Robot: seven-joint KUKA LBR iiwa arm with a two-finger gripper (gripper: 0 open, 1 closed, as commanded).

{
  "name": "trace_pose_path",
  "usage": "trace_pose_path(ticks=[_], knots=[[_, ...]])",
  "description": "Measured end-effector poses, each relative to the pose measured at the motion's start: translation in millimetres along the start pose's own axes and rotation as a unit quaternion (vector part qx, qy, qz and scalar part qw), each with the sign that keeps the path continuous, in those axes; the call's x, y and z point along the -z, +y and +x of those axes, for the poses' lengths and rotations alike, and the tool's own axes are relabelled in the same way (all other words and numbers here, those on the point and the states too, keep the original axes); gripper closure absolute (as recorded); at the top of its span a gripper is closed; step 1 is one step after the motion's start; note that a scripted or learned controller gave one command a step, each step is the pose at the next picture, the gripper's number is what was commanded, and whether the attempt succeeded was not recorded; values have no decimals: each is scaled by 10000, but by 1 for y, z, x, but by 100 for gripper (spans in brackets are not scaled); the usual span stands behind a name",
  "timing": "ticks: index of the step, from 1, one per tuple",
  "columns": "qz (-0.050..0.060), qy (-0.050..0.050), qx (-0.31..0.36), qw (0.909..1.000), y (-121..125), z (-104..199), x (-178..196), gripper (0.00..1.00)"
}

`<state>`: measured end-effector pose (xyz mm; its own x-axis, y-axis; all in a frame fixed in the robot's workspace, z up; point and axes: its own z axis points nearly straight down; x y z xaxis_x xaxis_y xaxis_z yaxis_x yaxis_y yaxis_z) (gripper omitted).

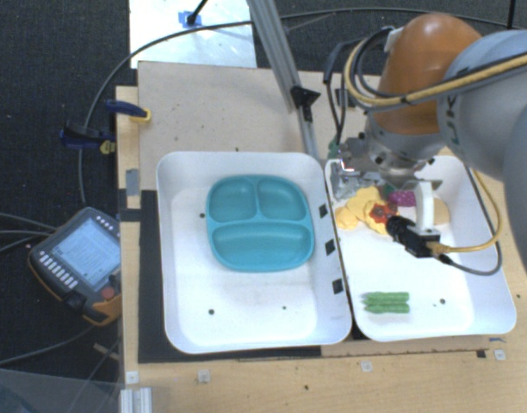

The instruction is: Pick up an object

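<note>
Two shallow white bins sit side by side: the left bin (186, 317) bears a teal plastic divided plate (259, 224), the right bin (479, 308) a cluster of small toys (yellow (360, 206), orange, purple (404, 198)) and, nearer us, a green ridged pod-shaped piece (385, 302) lying apart. We see the grey gripper (367, 175) low over the cluster's far edge; whether it is spread or closed we cannot tell

The two shallow white bins (246, 317) look like smooth, slightly glossy plastic. The teal three-compartment plate (259, 224) has a satin plastic sheen. The tan worktop (212, 110) reads as matt fibreboard, perhaps cardboard. The orange band on the grey arm (423, 54) shines like polished plastic.
</note>
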<state>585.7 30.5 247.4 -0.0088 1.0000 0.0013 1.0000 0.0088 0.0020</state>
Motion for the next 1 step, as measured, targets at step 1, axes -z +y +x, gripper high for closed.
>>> trace_pose_path(ticks=[1], knots=[[-7, 4, 3, 10000, 11, 54, 4, 100]])
